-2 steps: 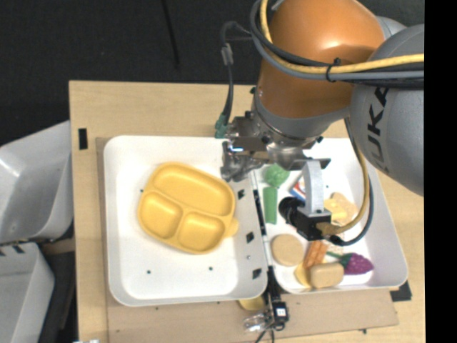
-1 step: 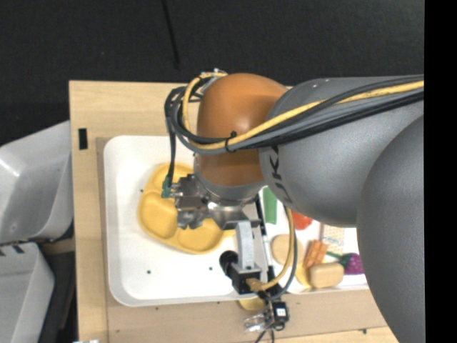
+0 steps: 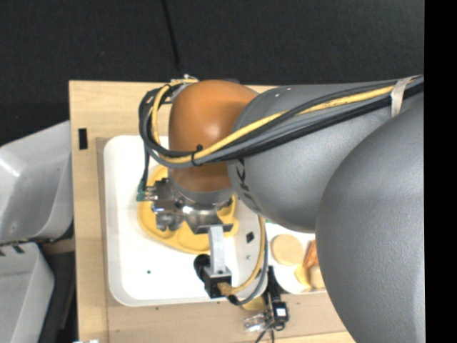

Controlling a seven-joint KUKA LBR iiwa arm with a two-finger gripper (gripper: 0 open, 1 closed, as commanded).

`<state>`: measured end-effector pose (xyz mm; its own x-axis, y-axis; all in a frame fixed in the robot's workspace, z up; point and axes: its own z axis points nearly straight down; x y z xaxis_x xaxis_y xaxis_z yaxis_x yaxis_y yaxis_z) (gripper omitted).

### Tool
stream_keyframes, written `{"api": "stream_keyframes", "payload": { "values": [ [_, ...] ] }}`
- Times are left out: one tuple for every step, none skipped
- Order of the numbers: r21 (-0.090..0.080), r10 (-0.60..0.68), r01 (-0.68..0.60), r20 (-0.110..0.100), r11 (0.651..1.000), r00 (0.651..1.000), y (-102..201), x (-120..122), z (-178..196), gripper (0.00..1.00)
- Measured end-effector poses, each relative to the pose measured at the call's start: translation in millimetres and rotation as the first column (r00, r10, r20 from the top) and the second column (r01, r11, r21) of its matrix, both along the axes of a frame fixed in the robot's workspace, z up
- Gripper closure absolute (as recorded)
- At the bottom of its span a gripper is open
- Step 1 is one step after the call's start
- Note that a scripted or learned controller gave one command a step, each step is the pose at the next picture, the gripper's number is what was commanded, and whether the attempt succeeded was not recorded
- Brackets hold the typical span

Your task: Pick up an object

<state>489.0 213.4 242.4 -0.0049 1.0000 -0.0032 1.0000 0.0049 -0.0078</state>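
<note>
Reaching down into the left bin, arm over a yellow object.

Camera view: the grey arm's wrist with its orange band [image 3: 203, 131] stands low over the shallow white left bin [image 3: 125, 263], presumably to grasp the flat yellow disc-shaped object [image 3: 158, 229] lying beneath it. The gripper [image 3: 186, 216] is hidden by the wrist; its state cannot be told. The right bin [image 3: 282, 281] holds a round tan disc [image 3: 288, 249] and an orange-brown piece [image 3: 310, 263].

A disc [image 3: 166, 229] lies in the left bin [image 3: 125, 263], seemingly under the arm [image 3: 285, 156].
</note>
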Motion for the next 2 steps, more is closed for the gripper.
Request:
{"api": "stream_keyframes", "payload": {
  "values": [
    [-0.004,-0.005,0.005,-0.008,1.0,1.0,6.8,-2.3,-102.4,1.0],
    [0.0,-0.009,0.009,0.01,1.0,1.0,-45.6,41.2,-26.9,1.0]
  ]
}}
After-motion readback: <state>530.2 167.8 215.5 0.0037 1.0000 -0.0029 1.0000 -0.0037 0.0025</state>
